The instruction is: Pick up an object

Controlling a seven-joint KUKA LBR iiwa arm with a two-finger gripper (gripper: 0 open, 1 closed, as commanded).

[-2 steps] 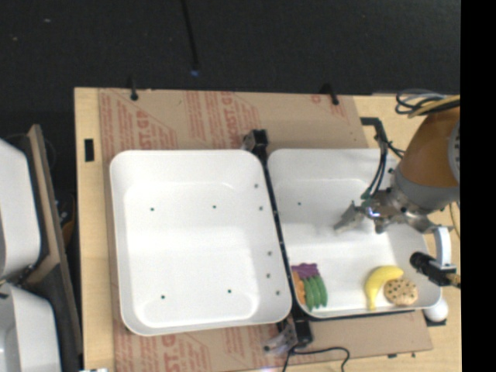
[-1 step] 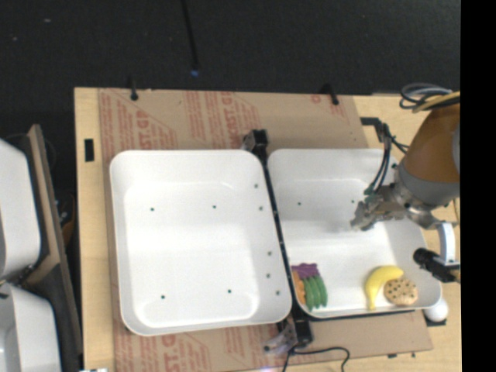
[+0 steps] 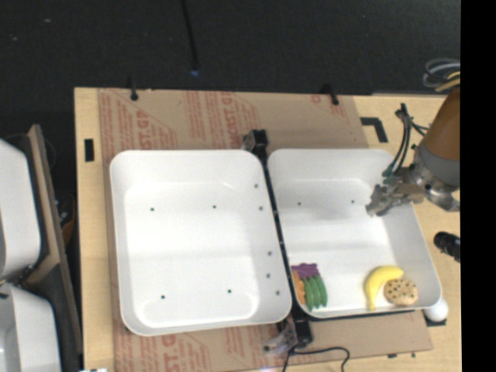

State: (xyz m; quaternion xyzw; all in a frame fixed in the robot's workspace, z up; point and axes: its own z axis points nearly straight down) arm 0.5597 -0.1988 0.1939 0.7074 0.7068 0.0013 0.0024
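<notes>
The right bin (image 3: 341, 169) holds a yellow banana (image 3: 380, 283) and a round brown cookie (image 3: 401, 291) at its front right corner. A small cluster of toy vegetables, purple, orange and green (image 3: 309, 286), lies at its front left corner. My gripper (image 3: 379, 201) hangs over the bin's right side, well behind the banana, with nothing visible between its fingers. The arm, with its orange band (image 3: 444, 130), comes in from the right edge.
The left bin (image 3: 194, 239) stands beside the right one on a brown board (image 3: 194, 122). A black clip (image 3: 256, 140) joins the bins at the back. White containers (image 3: 15, 208) stand at the far left. A white ball (image 3: 438, 310) sits outside the right bin's front corner.
</notes>
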